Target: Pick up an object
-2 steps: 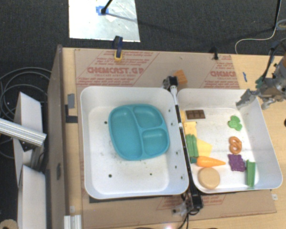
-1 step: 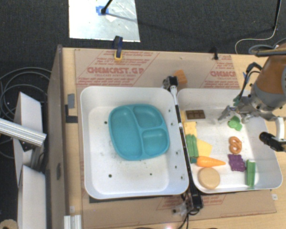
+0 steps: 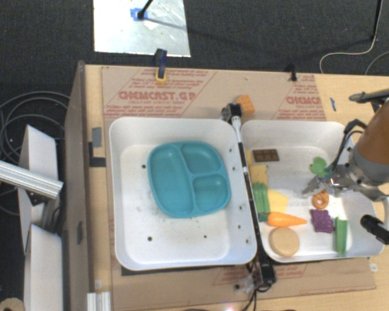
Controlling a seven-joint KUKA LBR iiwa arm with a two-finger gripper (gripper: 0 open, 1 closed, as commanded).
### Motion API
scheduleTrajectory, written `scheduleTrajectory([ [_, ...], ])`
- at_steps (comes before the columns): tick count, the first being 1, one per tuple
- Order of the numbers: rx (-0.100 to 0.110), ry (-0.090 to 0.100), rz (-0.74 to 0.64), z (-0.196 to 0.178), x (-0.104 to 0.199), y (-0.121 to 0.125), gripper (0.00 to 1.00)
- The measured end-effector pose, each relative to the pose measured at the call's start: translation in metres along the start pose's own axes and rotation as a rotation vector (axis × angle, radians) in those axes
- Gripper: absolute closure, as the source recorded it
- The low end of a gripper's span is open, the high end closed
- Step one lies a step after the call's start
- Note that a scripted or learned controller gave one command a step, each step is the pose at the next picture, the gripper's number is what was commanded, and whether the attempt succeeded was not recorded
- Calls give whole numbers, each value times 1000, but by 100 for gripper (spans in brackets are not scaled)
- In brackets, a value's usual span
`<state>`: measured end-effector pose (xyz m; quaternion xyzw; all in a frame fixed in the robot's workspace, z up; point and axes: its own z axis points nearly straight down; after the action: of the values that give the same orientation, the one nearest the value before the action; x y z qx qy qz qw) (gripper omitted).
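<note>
The arm [image 3: 379, 144] is reaching in over the right bin [image 3: 292, 131], which is holding toy food. The left bin [image 3: 126, 173] is holding a teal divided plate [image 3: 188, 179]. The gripper [image 3: 323, 185] is hovering over the pretzel [image 3: 320, 200]; its grasp is impossible to tell.

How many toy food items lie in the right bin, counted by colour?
Green: 3, a leafy piece, a long piece, a stick
Yellow: 2
Orange: 2, a carrot, a ring
Brown: 1
Purple: 1
Tan: 1, a round piece
Total: 10
</note>
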<state>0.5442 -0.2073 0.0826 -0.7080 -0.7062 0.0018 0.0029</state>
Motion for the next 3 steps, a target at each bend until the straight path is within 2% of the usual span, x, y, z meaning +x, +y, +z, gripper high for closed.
scheduleTrajectory([
  [1, -19, -4, -13, -5, 21, 104, 0],
  [2, -9, -3, -2, -25, 0, 74, 0],
  [3, -3, 0, -1, -26, 7, 6, 0],
])
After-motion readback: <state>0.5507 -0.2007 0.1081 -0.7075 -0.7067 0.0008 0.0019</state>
